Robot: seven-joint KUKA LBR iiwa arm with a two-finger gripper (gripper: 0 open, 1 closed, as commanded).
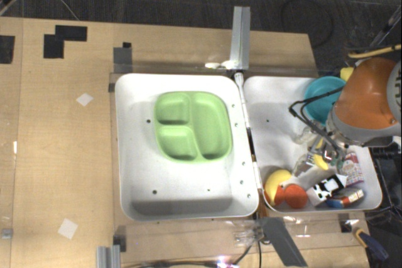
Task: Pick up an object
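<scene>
The gripper [319, 157] hangs low in the right bin [270, 128], its tip just above a small yellow piece [321, 162]; I cannot tell its state. Near it lie a yellow ball [275, 183], a red ball [291, 196] and a teal bowl [321, 97], while a green divided tray [191, 125] sits in the left bin [135, 154].

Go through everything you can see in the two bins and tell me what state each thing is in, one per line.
Green divided tray: lying flat in the left bin, right side up, compartments bare.
Teal bowl: in the right bin, partly under the arm.
Yellow ball: resting against the red ball.
Black-and-white toy: lying loose.
Gripper: low over the right bin's clutter.
</scene>
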